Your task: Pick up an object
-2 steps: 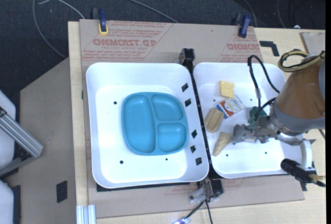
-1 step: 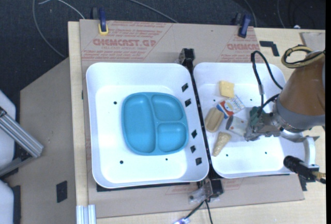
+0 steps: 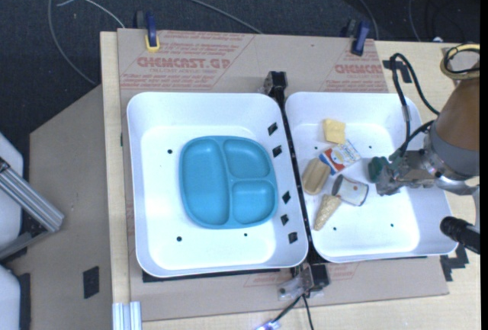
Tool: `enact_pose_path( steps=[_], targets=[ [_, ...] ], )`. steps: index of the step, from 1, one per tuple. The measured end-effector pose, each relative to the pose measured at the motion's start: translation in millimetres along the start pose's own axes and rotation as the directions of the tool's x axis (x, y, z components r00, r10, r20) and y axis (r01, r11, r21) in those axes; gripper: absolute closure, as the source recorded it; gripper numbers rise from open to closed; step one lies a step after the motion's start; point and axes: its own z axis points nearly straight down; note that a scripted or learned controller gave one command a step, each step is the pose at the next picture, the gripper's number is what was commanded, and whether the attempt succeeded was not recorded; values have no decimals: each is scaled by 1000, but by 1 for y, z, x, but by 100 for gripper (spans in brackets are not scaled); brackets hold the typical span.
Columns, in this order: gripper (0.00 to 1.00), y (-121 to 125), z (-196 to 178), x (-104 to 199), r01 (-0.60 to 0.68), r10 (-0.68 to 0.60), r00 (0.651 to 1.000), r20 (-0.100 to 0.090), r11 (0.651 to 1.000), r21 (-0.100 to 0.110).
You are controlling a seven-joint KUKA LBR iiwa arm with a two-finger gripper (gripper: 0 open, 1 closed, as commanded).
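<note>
The right bin (image 3: 396, 233) holds several small objects. A yellow block (image 3: 333, 130) lies toward the back, with a red, white and blue packet (image 3: 339, 158) in front of it. A tan cylinder (image 3: 315, 176), a grey and black piece (image 3: 351, 190) and a tan cone (image 3: 327, 211) sit near the bin's left side. A small dark green thing (image 3: 377, 167) lies right against my gripper (image 3: 387, 179), which is low inside the bin, just right of the grey and black piece. The arm comes in from the right.
The left bin (image 3: 149, 168) holds a blue divided plate (image 3: 228, 181). A black divider with clips (image 3: 286, 168) runs between the bins. Cables (image 3: 404, 84) hang over the right bin's back right corner. Blue clamps (image 3: 152, 30) hold the cardboard board at the back.
</note>
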Motion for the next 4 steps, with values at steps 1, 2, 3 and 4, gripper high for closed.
enact_pose_path(
  steps=[1,2,3,4],
  targets=[
    [100,1,-39,0,1,-1,1000,0,1000,-1],
    [100,19,-36,59,4,-4,1000,-2,1000,2],
    [100,35,-45,103,4,-4,1000,-2,1000,1],
    [100,49,-36,156,5,-5,1000,-2,1000,3]
  ],
)
